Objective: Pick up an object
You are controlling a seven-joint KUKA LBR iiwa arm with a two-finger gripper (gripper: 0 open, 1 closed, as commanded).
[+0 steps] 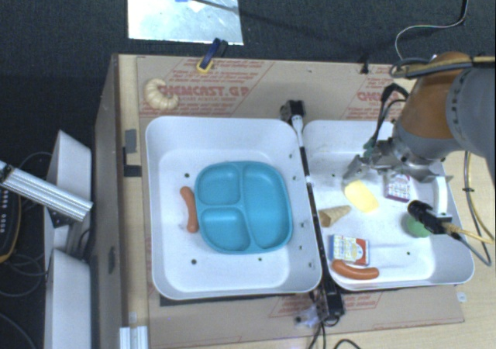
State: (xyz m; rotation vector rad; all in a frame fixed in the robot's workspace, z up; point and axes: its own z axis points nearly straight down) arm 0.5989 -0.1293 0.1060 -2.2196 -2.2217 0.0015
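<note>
Red lettering on the brown cardboard sheet is too blurred to read; the grey-and-orange arm's gripper hangs above a pale yellow lump, finger spread indiscernible.

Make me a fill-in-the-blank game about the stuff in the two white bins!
1. The divided plate in the left bin is colored ____.
2. Beside that plate lies one ____.
3. The gripper hovers over the ____ bin, right above the yellow block.
4. The small carton sits just above the ____ at the right bin's front edge.

Missing words: blue; sausage; right; sausage
</note>
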